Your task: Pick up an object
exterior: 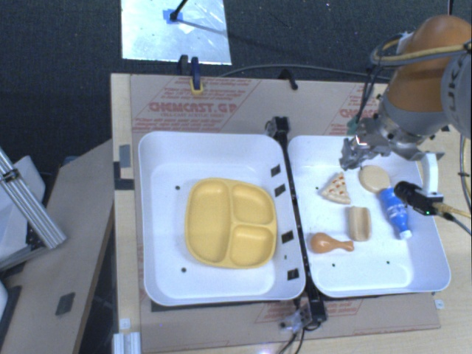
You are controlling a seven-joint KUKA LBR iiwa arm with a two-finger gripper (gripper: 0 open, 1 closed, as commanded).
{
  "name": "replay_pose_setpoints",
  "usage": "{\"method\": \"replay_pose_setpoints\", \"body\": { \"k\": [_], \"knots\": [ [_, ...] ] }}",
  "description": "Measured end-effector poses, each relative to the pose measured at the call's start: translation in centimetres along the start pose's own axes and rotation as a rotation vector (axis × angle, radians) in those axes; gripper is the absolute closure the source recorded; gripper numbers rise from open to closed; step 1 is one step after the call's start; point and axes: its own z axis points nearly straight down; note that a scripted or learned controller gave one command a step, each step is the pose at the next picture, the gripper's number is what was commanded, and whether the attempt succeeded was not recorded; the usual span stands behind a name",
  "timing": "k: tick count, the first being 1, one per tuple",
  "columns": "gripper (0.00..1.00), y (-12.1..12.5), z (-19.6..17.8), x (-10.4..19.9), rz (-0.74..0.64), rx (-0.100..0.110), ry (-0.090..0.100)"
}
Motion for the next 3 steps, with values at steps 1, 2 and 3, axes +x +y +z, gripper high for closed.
{"method": "replay_pose_setpoints", "body": {
  "k": [1,2,3],
  "knots": [
    [1.00,-2.2,-0.4,5.7,-0.002,0.000,0.001],
    [1.00,-5.1,-0.5,11.1,-0.002,0.001,0.001],
    [1.00,-6.8,1.3,16.2,-0.002,0.001,0.001]
  ]
}}
